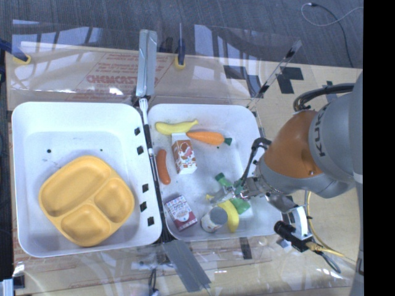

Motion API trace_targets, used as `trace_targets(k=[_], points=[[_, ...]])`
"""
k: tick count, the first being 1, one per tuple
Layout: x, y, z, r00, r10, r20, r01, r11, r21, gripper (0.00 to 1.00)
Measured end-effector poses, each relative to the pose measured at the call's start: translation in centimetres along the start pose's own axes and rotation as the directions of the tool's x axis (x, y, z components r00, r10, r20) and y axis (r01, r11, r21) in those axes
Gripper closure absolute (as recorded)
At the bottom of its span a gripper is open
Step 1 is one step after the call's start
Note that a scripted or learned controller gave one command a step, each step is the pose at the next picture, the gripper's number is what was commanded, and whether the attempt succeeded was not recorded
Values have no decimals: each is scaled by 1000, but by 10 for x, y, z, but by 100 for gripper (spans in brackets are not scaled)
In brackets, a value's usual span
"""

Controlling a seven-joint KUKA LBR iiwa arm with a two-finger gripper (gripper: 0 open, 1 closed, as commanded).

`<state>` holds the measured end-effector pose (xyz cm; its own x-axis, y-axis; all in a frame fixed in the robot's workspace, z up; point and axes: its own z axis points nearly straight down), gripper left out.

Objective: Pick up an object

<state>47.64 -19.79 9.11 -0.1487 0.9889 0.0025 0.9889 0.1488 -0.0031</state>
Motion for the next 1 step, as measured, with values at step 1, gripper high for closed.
trace_targets(k=[1], points=[[0,0,-10,1000,-5,0,5,1000,0,100]])
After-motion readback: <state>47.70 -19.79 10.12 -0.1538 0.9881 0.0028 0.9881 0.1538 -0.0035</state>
